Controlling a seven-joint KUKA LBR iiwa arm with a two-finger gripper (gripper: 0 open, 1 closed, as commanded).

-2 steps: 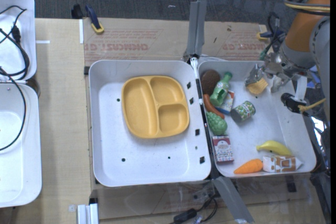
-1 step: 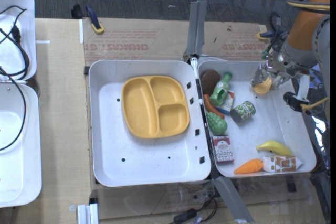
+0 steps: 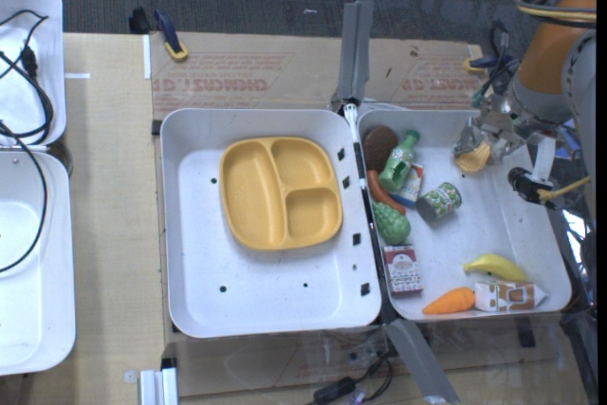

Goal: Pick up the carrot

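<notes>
From the overhead camera, the carrot (image 3: 449,301) is seen in the right bin's (image 3: 531,232) near part, beside a carton (image 3: 507,296). It is judged light, stiff and smooth; its thick middle would be gripped. The gripper (image 3: 477,147) hangs far off, finger state undeterminable.

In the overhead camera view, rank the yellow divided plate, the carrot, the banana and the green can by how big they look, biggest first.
1. Yellow divided plate, by far the largest.
2 and 3. Banana and carrot look about alike; I won't rank them.
4. Green can, the smallest.
</notes>
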